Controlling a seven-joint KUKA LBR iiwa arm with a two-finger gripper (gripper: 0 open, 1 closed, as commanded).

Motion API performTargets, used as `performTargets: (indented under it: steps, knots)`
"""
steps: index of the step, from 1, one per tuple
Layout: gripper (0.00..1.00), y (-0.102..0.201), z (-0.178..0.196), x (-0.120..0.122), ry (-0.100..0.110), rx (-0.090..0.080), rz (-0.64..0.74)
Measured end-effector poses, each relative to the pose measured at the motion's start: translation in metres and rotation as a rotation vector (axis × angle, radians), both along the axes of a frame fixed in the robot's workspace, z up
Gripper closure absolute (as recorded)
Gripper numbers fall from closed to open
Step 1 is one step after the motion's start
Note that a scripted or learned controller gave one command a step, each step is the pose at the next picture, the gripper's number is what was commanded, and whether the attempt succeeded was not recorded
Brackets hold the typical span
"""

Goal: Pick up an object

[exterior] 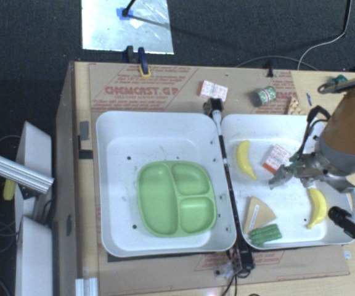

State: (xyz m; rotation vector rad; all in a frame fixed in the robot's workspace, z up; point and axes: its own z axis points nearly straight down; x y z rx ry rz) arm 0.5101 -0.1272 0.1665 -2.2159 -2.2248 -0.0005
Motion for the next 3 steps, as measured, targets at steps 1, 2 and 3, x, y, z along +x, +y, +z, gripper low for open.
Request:
performTargets:
  steps: [1, 2, 3]
  knots:
    - [0.00, 0.045, -0.067, 0.076, 0.000, 0.000, 0.001]
    - [0.00, 0.034, -0.074, 0.112, -0.010, -0.002, 0.001]
    - [1.00, 0.033, -0.062, 0.114, -0.016, -0.005, 0.004]
